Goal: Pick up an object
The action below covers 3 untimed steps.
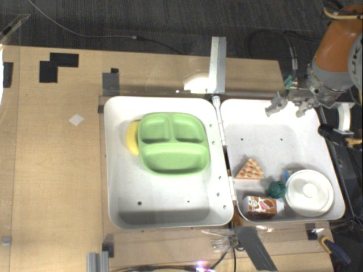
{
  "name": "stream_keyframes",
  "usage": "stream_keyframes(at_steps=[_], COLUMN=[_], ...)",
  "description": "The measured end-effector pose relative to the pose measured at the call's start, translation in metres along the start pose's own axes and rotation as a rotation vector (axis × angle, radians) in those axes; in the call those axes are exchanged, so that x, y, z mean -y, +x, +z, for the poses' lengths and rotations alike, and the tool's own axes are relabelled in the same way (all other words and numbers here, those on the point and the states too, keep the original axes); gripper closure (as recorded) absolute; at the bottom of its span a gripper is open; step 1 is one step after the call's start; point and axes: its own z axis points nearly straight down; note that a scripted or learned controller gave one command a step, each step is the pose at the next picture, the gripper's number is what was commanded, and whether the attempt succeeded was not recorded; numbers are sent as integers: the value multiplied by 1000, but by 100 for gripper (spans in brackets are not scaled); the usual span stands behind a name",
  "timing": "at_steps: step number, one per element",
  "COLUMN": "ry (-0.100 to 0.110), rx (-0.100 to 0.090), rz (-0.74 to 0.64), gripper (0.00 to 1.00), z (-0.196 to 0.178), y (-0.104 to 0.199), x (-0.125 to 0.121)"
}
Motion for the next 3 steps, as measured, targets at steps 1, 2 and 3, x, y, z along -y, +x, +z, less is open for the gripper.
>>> stream_keyframes(at_steps=[1, 2, 3], ry=[2, 3, -11], rx=[0, -1, 2], rz=[3, 16, 19], gripper=[0, 0, 0], z=[48, 61, 107], y=[40, 49, 13], x=[34, 124, 156])
